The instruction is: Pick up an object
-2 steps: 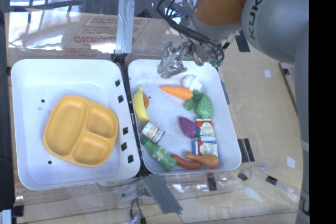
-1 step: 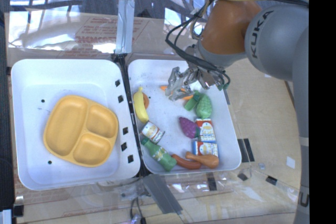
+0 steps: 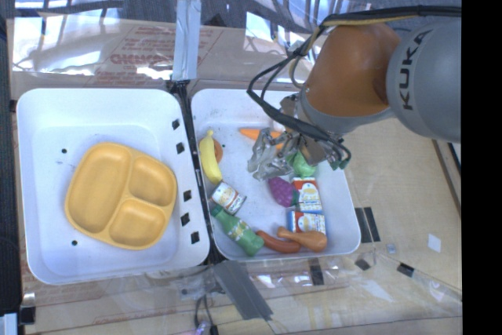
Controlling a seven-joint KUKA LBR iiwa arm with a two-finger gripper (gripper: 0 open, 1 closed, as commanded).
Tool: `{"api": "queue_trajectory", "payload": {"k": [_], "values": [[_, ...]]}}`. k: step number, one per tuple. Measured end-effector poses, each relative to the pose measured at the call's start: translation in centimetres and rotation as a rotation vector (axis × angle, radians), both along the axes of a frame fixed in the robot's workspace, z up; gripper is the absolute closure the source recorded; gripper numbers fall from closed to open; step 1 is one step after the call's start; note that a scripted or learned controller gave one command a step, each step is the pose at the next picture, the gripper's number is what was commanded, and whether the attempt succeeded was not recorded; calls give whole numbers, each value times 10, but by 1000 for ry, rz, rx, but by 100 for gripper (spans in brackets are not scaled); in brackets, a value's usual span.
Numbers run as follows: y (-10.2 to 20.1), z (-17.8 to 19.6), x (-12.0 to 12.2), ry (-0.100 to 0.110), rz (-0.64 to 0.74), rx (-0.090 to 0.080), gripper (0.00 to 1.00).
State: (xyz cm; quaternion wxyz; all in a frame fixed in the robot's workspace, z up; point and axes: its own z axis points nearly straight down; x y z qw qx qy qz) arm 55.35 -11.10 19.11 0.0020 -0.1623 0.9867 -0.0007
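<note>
While the grey arm [image 3: 408,82], lettered KUKA, reaches over the right bin [image 3: 345,208], its metal gripper [image 3: 271,161] hangs among the toys there; whether it is clenched or released I cannot tell. Left of that bin, the smooth yellow three-part tray [image 3: 119,194] lies in the left bin [image 3: 47,129]. Beside the gripper: a curved yellow banana [image 3: 208,157], a green bottle [image 3: 238,231], an orange sausage shape [image 3: 274,241], labelled cartons [image 3: 307,196] with unreadable print, a purple ridged piece [image 3: 281,190]
</note>
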Motion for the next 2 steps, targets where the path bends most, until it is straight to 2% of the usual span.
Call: {"api": "queue_trajectory", "payload": {"k": [1, 2], "values": [[-26, 62, 26, -1, 172, -1, 100], [-2, 53, 48, 0, 74, 0, 100]]}}
